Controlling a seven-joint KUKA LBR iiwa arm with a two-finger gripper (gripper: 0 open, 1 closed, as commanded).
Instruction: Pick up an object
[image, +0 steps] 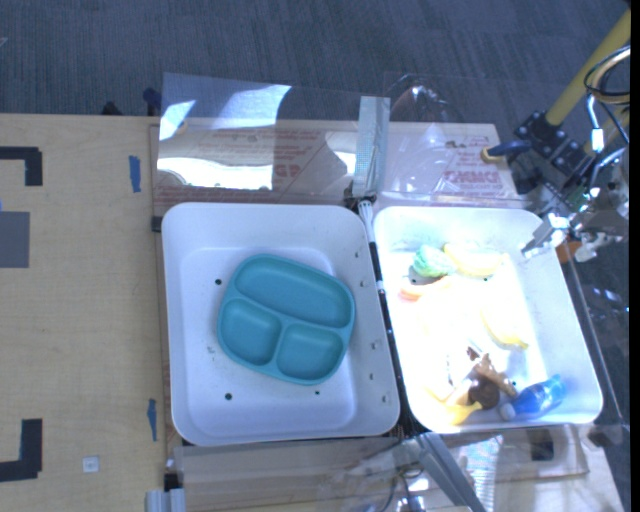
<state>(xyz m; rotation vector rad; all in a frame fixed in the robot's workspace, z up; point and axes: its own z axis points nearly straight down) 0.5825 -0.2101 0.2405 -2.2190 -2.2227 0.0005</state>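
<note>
Blue bottle (537, 396) glossy, beside brown plush toy (486, 384).

Right bin (580, 330), contents: green rounded item (432, 262) and pale yellow piece (474, 262) near far wall; small orange piece (410, 294) beside left wall; yellow piece (506, 332) mid-bin; brown figure (485, 385) and blue bottle (535, 397), lying flat, at near edge.

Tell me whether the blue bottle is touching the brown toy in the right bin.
Apart. The camera view shows the blue bottle lying right of the brown toy, with a strip of white bin floor between them.
</note>
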